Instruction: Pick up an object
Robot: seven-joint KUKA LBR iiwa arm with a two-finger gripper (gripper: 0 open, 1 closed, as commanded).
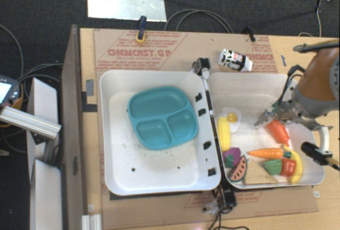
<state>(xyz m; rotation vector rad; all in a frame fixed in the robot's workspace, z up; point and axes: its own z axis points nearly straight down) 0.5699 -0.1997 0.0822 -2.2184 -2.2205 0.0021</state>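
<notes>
- Camera view: gripper (267,117) hangs in the right bin (249,83); its grip state cannot be told.
- Glossy orange toy carrot (265,153) lies lengthwise left-right, tip pointing left.
- Smooth teal divided plate (162,117) sits in the left bin (119,133).

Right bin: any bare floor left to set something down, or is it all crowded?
Right bin: bare floor across its back half, between the back wall and the fried egg. The front is crowded: corn, watermelon slice, carrot, peppers, banana; the gripper sits mid-right. Left bin: bare strip in front of the teal plate.
</notes>
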